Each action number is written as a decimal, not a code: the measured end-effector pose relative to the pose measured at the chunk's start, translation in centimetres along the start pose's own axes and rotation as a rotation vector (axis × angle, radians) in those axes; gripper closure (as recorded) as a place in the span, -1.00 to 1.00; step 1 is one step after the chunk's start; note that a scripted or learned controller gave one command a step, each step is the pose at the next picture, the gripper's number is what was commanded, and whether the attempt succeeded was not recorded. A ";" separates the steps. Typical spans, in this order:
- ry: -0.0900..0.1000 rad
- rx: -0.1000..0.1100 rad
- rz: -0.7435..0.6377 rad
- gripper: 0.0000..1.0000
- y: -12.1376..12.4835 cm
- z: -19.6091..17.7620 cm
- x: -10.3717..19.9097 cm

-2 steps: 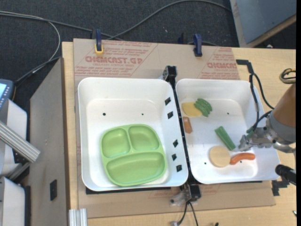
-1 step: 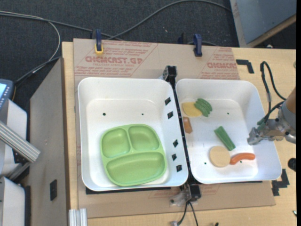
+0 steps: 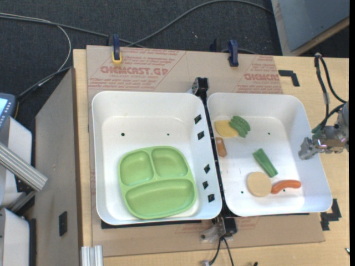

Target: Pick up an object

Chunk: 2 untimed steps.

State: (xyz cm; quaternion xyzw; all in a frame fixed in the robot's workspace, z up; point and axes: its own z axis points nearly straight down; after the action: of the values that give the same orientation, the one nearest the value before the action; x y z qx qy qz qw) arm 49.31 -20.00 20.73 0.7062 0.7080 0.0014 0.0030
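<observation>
Just left of the end effector (image 3: 310,147) — grip state unclear — green bean (image 3: 264,162), well apart.

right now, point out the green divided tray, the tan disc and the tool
green divided tray (image 3: 158,182), camera view, central ridge
tan disc (image 3: 258,184), camera view, middle of its top
tool (image 3: 310,147), camera view, metal tip

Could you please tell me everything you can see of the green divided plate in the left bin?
The green plate is a light-green tray that looks like plastic, rounded at the corners, with three compartments: two small ones at the far side, one long one nearer the camera. It lies flat and upright on the floor of the left bin, toward its near right corner, turned slightly askew.
</observation>
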 end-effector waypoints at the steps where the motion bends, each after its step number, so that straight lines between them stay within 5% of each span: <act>1: 0.000 -0.001 0.000 1.00 0.2 -5.3 0.0; 2: 0.005 0.007 -0.004 1.00 1.5 -4.3 4.8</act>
State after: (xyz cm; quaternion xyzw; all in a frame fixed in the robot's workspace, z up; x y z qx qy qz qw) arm 50.79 -15.17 25.06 0.7049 0.7094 0.0007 -0.0012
